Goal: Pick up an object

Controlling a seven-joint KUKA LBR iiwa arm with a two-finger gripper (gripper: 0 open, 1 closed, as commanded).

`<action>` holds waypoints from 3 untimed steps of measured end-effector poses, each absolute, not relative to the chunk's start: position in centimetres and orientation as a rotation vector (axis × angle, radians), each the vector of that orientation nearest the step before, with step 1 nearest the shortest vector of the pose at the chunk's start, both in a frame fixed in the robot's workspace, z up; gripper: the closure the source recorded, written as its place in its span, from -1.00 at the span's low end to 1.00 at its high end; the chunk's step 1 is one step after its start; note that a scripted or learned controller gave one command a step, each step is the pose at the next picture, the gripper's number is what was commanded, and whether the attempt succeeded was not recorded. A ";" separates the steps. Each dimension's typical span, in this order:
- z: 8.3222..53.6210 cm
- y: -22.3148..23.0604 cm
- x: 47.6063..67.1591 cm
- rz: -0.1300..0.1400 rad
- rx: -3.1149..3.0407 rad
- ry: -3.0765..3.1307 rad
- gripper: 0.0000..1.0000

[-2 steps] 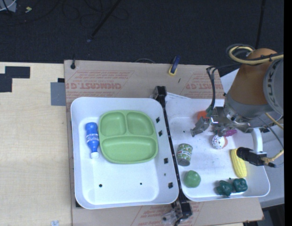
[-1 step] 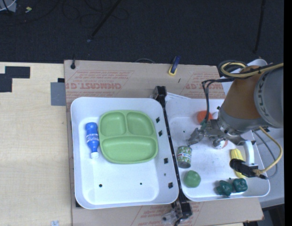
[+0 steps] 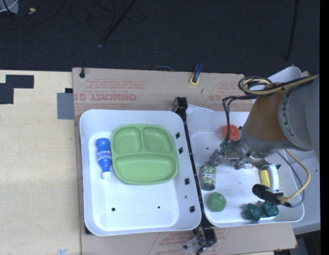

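**Pick not made yet — hand low in right bin**

Grey arm [image 3: 281, 124] with its orange band sits nearest the lens, reaching into the right white bin [image 3: 297, 217]. Hand [image 3: 224, 157] is down beside a small printed can [image 3: 208, 176]; can't tell if it's apart or closed. Nothing visibly gripped.

Candidates in the same bin: can, green ball [image 3: 216, 201], orange ball [image 3: 231, 132], dark teal toy [image 3: 258, 211], yellow piece [image 3: 266, 176].

Left white bin [image 3: 93, 217]: green divided plate [image 3: 144, 154], blue bottle [image 3: 103, 156].

Grasp and lift both left, I'd say.
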State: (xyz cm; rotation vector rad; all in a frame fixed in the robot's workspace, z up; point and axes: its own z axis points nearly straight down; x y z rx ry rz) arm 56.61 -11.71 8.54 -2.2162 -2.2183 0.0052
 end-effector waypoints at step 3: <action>18.4 -11.7 56.5 -0.001 -2.222 -2.221 1.00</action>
